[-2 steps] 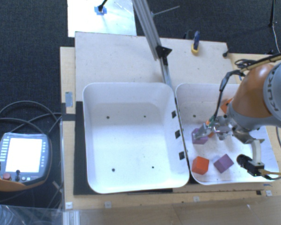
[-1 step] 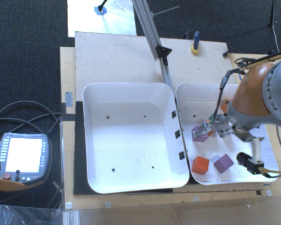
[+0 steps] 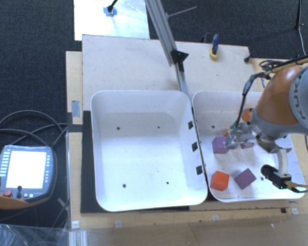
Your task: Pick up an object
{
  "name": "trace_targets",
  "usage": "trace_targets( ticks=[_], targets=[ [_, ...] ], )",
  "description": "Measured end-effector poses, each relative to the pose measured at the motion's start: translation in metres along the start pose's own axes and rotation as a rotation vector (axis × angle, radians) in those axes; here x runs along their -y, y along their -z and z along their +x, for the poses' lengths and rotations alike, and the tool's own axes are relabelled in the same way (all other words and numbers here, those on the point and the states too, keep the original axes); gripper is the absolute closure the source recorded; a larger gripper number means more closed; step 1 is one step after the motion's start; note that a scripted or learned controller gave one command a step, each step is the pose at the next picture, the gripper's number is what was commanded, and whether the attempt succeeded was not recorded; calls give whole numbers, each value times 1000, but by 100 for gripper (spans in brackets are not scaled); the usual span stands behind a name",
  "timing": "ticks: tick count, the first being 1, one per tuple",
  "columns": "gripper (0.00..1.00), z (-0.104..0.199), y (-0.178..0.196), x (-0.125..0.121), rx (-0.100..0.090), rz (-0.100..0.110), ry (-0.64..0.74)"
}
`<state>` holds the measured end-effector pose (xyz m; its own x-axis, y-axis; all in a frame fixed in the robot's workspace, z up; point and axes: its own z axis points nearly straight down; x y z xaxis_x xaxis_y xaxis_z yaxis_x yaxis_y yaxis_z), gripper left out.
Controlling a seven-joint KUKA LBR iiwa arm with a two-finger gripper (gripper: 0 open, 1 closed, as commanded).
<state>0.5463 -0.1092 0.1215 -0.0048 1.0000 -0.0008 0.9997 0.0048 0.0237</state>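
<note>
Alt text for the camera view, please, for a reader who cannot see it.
The grey-and-orange arm reaches into the right bin, its tool low beside a purple block. An orange block and another purple block lie nearer the front; the left bin sits alongside.

The arm (image 3: 290, 104) hides most of an orange piece (image 3: 246, 116), perhaps a block.

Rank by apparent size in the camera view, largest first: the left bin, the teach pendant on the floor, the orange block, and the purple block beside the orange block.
1. Left bin, by far the largest.
2. Teach pendant.
3 and 4. Orange block and the purple block beside it look about alike; I would not rank them.
</note>
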Motion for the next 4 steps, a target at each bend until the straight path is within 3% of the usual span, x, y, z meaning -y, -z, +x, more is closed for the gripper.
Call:
trace_targets(
  ticks=[1,2,4],
  targets=[
    [100,-1,43,-3,0,18,0],
    [100,-1,97,-7,1,15,0],
    [100,114,88,-27,-4,21,7]
  ],
)
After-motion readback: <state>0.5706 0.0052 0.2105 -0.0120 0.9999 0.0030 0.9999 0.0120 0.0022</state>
